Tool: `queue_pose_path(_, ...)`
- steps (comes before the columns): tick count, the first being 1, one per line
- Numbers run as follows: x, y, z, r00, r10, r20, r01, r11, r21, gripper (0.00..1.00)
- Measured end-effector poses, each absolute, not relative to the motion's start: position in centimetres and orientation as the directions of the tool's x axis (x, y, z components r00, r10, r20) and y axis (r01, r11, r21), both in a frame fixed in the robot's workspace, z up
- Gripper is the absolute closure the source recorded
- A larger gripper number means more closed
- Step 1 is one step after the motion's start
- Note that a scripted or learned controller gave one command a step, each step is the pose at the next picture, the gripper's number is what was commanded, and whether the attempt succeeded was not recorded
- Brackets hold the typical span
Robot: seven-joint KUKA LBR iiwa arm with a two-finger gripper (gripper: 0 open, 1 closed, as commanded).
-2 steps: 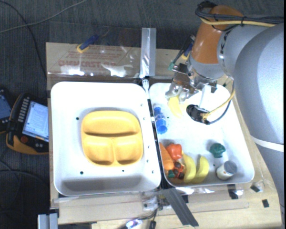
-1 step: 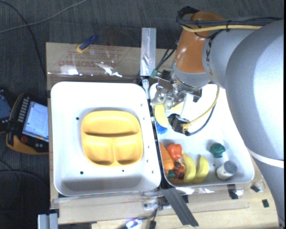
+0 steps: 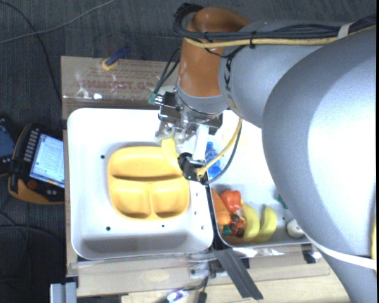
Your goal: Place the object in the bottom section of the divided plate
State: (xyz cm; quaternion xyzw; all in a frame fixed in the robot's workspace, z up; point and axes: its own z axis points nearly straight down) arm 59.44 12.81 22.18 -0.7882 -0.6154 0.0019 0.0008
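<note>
Fingers (image 3: 175, 145) over yellow divided plate (image 3: 148, 188), three sections, left bin (image 3: 88, 232)

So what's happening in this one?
A grey arm with an orange band reaches in over the left white bin, its gripper hanging above the upper right edge of the yellow divided plate. The plate's sections hold nothing yet. Toy produce, including a banana, lies in the right bin.

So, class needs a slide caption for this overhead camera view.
Gripper above yellow divided plate in left bin; toy food alongside.
</note>
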Motion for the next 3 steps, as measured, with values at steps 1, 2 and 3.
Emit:
queue_pose_path(1, 59.4, 12.8, 22.2, 0.243, 0.970, -0.002, 0.970, -0.243, -0.004, 0.00)
queue_pose_path(2, 54.9, 13.2, 27.3, 0.623, 0.782, -0.005, 0.782, -0.623, 0.000, 0.00)
queue_pose_path(3, 54.9, 13.2, 28.1, 0.621, 0.784, -0.010, 0.784, -0.621, -0.002, 1.00)
